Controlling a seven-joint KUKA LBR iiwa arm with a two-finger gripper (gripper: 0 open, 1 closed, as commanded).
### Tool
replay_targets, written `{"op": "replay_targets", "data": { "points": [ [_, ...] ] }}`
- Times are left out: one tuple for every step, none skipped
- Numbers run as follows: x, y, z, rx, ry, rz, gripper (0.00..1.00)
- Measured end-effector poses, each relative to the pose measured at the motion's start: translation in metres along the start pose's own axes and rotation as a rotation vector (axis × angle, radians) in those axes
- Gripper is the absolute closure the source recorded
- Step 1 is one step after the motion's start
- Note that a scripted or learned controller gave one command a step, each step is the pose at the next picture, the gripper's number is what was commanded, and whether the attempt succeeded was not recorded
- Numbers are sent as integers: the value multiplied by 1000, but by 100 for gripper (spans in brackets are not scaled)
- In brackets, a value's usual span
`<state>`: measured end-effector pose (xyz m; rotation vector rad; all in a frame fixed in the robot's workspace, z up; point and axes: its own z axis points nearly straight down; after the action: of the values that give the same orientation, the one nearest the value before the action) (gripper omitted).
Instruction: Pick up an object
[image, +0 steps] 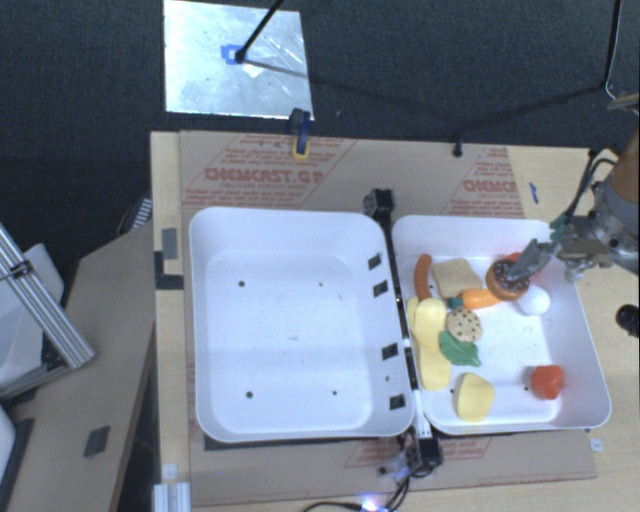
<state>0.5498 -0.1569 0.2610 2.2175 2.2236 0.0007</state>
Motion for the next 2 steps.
{"op": "replay_targets", "data": {
  "points": [
    [105, 21, 81, 6, 6, -11, 0],
    [59, 108, 174, -1, -11, 1, 0]
  ]
}}
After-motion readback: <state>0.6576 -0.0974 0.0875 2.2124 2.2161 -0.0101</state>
